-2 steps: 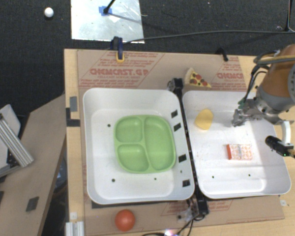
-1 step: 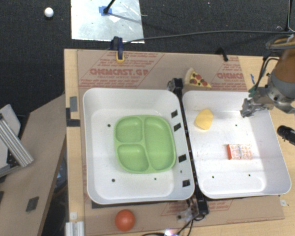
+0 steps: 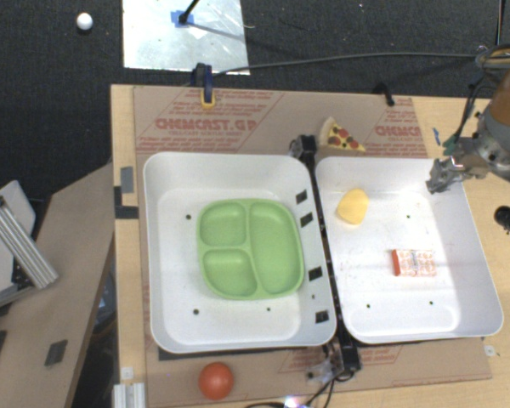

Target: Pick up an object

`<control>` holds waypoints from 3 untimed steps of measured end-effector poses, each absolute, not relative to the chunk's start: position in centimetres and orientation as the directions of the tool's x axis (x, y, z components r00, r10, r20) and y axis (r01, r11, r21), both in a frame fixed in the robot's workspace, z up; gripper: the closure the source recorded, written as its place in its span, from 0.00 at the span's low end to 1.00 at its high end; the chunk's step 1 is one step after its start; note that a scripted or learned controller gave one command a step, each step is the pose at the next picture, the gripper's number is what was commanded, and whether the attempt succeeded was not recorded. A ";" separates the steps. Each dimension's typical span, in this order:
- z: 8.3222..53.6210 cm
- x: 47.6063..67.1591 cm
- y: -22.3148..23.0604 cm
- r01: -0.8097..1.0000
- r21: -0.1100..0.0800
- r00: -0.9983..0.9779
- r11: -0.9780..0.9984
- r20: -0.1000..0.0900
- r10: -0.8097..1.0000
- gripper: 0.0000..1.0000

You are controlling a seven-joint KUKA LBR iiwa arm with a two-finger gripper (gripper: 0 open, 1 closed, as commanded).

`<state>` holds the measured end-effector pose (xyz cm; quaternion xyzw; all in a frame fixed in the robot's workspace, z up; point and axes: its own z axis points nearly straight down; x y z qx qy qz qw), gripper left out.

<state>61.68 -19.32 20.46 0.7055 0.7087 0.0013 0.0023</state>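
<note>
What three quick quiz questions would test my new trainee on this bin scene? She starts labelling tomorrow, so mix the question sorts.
1. True or false: the green divided plate lies in the left bin.
2. Which two things lie in the right bin? A) yellow lump and small red-and-white packet; B) pizza slice toy and orange-red ball; C) plate and ball.
3. Fill in: the claw is over the right bin's far ____ corner.

Key: 1 true; 2 A; 3 right.
</note>
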 end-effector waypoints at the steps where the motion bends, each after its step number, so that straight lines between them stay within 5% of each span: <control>1: 25.3 61.8 -19.3 1.000 0.006 -0.006 0.006 -0.002 1.000 1.00; 3: 23.5 61.8 -10.0 1.000 0.002 -0.009 0.009 0.001 1.000 1.00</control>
